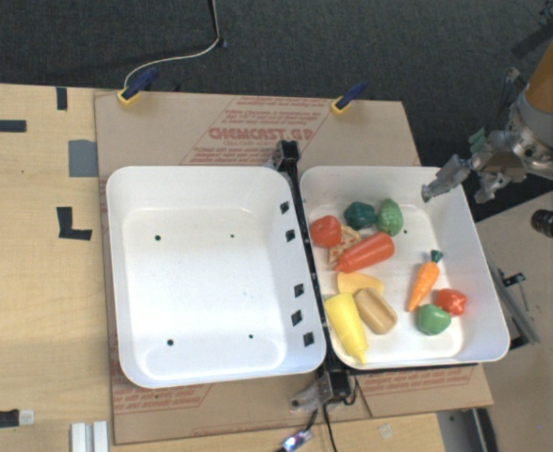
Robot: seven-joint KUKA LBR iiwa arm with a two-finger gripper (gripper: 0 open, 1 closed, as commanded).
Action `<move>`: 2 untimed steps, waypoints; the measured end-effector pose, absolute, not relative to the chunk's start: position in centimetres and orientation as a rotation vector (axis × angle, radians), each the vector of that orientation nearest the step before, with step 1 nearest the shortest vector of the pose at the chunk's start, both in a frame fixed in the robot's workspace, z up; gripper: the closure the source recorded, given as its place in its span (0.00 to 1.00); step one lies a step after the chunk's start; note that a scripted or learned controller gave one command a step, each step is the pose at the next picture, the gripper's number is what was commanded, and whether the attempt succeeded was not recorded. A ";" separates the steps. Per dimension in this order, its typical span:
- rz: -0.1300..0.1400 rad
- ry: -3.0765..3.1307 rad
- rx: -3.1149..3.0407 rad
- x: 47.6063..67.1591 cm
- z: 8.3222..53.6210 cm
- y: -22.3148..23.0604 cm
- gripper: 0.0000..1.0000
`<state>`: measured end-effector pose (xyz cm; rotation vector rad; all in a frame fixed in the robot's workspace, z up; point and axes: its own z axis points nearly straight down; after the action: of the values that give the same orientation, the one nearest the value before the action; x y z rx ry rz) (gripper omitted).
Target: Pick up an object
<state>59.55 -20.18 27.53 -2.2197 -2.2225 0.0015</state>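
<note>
The right bin (464,229) holds several toy foods: a red tomato (325,231), a red pepper (368,250), two green vegetables (374,216), an orange carrot (424,284), a yellow corn cob (347,323), a tan bread roll (376,311), a green fruit (432,320) and a small red piece (451,300). My gripper (463,180) hangs above the bin's upper right corner, open, with nothing between its fingers. It is well to the right of the green vegetables and above the carrot.
The left bin (130,252) lies beside the right one, with a black clip strip (297,252) between them. Both rest on a cardboard sheet (248,130) held by blue and yellow clamps. A cable runs along the dark floor at the back.
</note>
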 end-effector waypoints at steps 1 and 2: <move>0.001 -2.224 -2.218 59.6 28.5 -20.1 1.00; -0.012 -2.240 -2.227 67.2 42.0 -19.6 1.00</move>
<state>67.24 -19.61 41.97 -2.2265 -2.2397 -0.0124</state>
